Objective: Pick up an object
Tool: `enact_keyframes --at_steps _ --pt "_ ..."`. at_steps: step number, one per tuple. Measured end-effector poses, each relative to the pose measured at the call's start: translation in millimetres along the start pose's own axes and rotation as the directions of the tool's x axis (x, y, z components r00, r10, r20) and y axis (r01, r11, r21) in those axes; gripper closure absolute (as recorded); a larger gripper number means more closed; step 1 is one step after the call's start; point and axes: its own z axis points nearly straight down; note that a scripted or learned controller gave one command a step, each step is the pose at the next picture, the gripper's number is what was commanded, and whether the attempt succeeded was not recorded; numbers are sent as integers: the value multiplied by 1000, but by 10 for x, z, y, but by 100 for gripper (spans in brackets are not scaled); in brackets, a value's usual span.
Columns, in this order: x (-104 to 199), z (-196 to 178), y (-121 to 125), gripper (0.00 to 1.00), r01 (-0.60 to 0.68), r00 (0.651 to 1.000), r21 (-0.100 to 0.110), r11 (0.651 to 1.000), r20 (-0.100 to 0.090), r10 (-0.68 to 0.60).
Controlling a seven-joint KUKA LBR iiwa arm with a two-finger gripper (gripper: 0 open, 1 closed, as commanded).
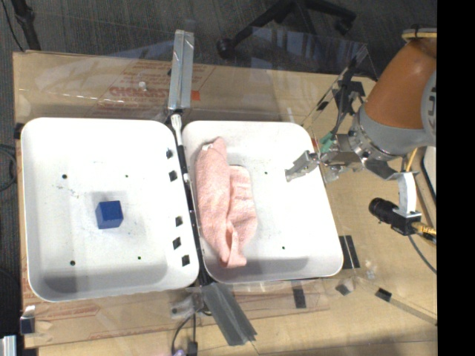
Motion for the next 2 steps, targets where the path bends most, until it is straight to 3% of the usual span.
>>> enact_keyframes --at_steps 1,2 --pt "62 1510 498 0 -67 998 2 998 0 67" --pt "112 1032 731 0 99 995 -2 995 1 -99"
